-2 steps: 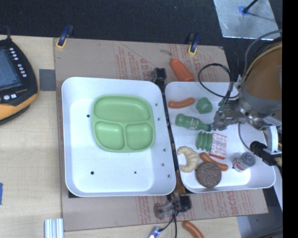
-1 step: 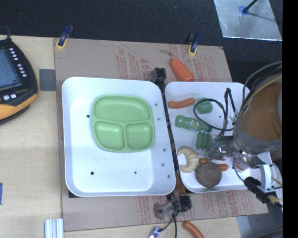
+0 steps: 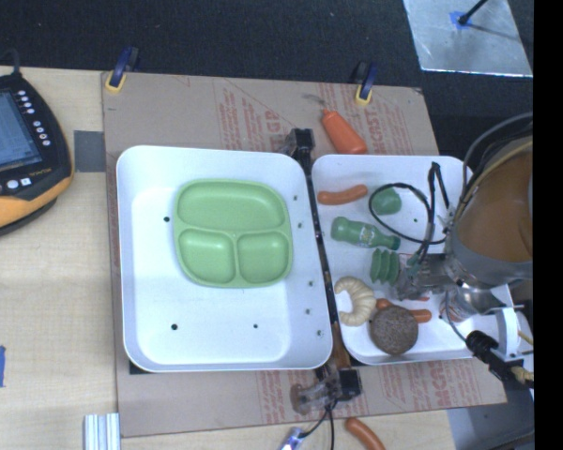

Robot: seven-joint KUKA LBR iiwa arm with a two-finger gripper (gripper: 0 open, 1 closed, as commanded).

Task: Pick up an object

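While the gripper [image 3: 420,284] hangs low in the right bin [image 3: 349,172], near that bin's 4 o'clock corner, its fingers are too blurred against the dark cables to tell whether they are spread or pressed together, and nothing can be made out between them. Just at the gripper's 9 o'clock lies a ribbed green piece [image 3: 386,265]; at its 7 o'clock sits a round brown ball [image 3: 393,330], with a pale ring-shaped pastry [image 3: 355,300] beside it at 9 o'clock. Farther toward 11 o'clock lie a green bottle [image 3: 361,232], a green round lump [image 3: 387,201] and an orange sausage [image 3: 342,195]. At 3 o'clock rises the grey arm [image 3: 493,223]. The left bin [image 3: 141,261] holds a green divided plate [image 3: 233,232]. Outside the bins, an orange carrot [image 3: 342,131] lies on the worktop [image 3: 47,298] at the right bin's 12 o'clock, and a pendant [image 3: 19,153] rests at the far 9 o'clock edge.
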